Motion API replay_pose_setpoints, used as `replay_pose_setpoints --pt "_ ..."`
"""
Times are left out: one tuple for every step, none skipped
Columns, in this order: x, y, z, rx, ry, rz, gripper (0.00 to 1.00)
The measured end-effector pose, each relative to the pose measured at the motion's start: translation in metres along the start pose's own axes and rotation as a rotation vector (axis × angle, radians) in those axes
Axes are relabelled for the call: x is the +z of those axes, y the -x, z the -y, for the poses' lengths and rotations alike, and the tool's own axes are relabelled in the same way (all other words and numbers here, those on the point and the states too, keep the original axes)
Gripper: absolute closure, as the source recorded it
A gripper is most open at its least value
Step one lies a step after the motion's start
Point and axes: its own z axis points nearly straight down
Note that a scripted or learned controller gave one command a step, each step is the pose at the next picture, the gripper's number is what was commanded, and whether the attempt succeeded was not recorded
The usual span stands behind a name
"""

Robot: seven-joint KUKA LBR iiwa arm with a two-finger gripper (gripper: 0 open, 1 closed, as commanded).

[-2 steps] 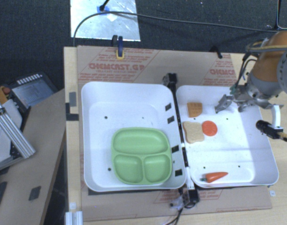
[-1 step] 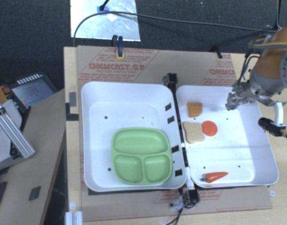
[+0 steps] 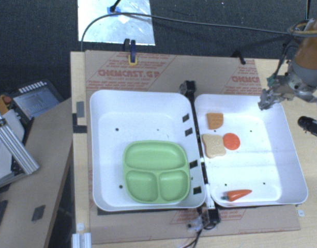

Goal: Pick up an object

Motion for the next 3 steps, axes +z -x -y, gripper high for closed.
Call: replay_pose_setpoints --pt "-0.058 -0.001 0.008 0.000 -0.001 0.000 1.00" --pt "-0.085 -0.001 0.006 -0.001 -0.003 -0.001 1.00" --pt "-0.084 -0.043 0.020 -0.003 -0.008 -0.004 1.00"
